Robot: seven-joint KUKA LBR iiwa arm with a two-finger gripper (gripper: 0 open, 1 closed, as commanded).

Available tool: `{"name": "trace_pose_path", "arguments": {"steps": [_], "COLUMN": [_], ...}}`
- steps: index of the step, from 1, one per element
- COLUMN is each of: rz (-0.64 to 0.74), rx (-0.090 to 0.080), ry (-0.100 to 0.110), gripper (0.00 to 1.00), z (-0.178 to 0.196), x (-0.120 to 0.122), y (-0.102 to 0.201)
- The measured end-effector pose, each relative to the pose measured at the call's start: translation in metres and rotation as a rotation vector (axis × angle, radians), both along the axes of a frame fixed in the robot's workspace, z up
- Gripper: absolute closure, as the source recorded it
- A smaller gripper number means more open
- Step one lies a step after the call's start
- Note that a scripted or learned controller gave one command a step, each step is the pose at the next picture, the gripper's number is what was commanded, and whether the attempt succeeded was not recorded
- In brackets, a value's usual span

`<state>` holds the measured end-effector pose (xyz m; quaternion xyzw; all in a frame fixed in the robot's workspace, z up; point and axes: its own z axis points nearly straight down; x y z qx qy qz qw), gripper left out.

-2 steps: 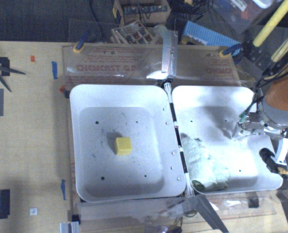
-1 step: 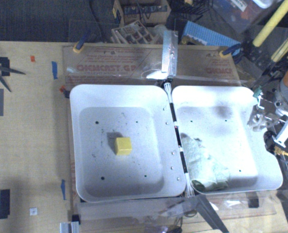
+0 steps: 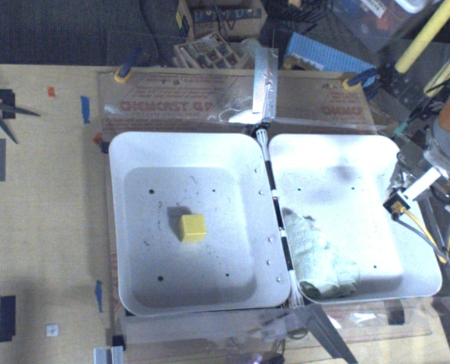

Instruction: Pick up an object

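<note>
Yellow block (image 3: 193, 227) in left bin (image 3: 134, 158), crumpled cloth (image 3: 316, 256) in right bin (image 3: 361, 158), no legible writing on either

Yellow block (image 3: 193, 227) in left bin (image 3: 134, 165), perhaps crumpled cloth (image 3: 316, 256) in right bin (image 3: 361, 158)

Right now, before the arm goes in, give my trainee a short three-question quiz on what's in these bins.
1. True or false: the yellow block lies in the right bin.
2. Which object lies against the right bin's left wall?
3. The arm sits at which edge: A left, B right, C bottom?

Key: 1 false, it is in the left bin. 2 the crumpled pale cloth. 3 B.
</note>
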<state>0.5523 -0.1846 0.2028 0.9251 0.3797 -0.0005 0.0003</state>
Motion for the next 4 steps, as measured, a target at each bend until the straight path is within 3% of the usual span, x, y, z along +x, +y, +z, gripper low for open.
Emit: {"name": "trace_pose_path", "arguments": {"steps": [1,2,3,4], "rz": [0.173,-0.399,-0.573,-0.578], "rx": [0.003,0.001,0.0,0.002], "ry": [0.003,0.001,0.001,0.004], "gripper": [1.0,1.0,1.0,1.0], "z": [-0.003,-0.006,0.042,-0.092], "x": [-0.02,0.008,0.051,0.011], "y": [0.024,0.017,0.035,0.034]}}
